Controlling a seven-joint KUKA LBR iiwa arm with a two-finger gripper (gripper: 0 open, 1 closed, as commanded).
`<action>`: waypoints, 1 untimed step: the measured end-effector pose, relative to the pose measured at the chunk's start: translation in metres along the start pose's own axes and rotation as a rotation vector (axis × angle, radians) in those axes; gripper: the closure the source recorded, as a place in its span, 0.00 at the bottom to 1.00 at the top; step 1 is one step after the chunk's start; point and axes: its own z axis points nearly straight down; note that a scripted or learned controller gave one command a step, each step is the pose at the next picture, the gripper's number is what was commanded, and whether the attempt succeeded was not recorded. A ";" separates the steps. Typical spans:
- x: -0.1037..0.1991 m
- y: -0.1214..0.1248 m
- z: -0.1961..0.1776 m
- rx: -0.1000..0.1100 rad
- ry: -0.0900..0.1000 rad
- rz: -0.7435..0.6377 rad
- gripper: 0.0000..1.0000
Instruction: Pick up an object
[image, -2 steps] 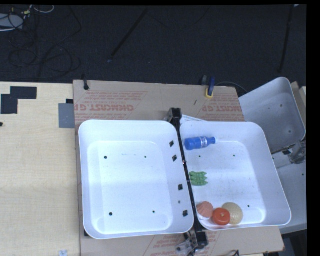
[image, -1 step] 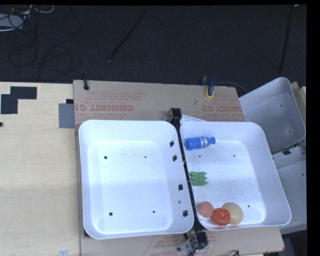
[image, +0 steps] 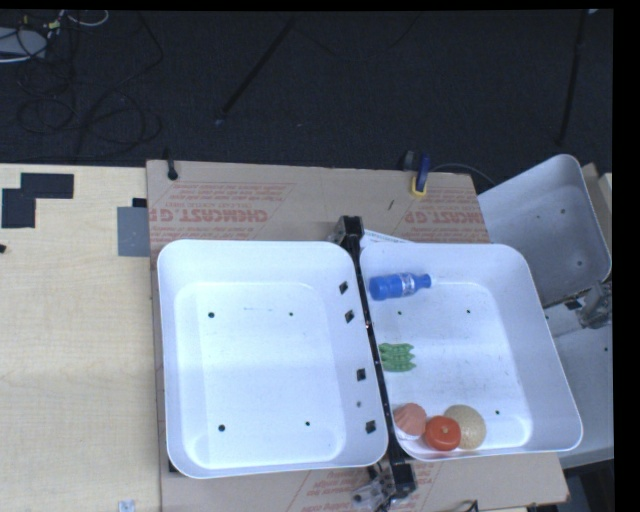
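In the right bin (image: 520, 330) lie a blue bottle (image: 398, 286) near the far left corner, a small green item (image: 397, 357) by the left wall, and three round things at the near edge: a pink one (image: 410, 418), a red one (image: 442, 433) and a tan one (image: 467, 425), close together.
The left bin (image: 190, 300) sits beside the right one, with a black divider strip (image: 365, 340) between them. Both rest on a cardboard sheet (image: 250, 200). A grey metal plate (image: 545, 215) stands at the far right. A blue-and-yellow clamp (image: 421, 174) sits on the cardboard's far edge.
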 end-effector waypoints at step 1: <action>-0.001 0.000 -0.048 -0.008 -0.003 -0.003 1.00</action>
